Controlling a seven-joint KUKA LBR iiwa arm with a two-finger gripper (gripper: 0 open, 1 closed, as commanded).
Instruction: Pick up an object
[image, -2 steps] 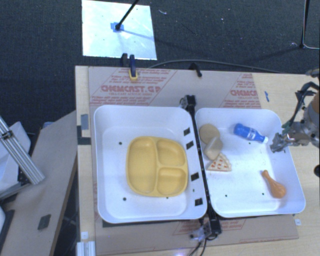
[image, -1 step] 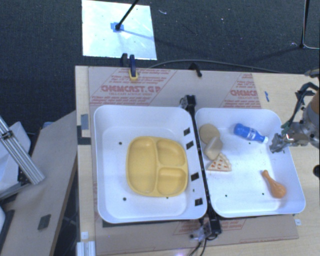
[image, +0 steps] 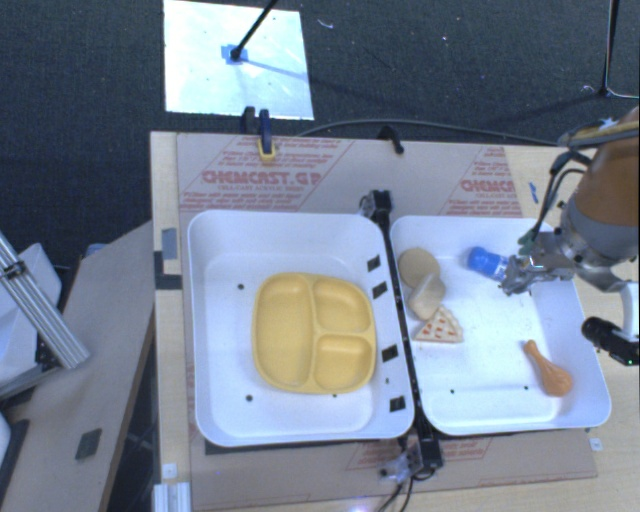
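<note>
Gripper (image: 518, 277) hangs over the right bin's (image: 500, 415) far edge beside a blue object (image: 486, 262); whether it is clenched is unclear. "CHEMCAST" lettering (image: 258, 179) marks the board (image: 330, 160). Left bin (image: 215, 330) holds a yellow divided plate (image: 314, 332). A tan bread piece (image: 421, 280), pizza slice (image: 438, 327) and drumstick (image: 548, 369) lie right.

Both bins, left (image: 215, 300) & right (image: 580, 330), looked smooth white plastic w/ slight sheen. Yellow divided plate (image: 315, 333) was matt plastic. Board (image: 330, 170) under bins looked like brown paper-faced sheet w/ red print, matt. Gripper (image: 520, 275) appeared bare metal, dull shine. Blue object (image: 486, 262) looked glossy plastic. Floor (image: 80, 100) was dark, rough, carpet-like.
</note>
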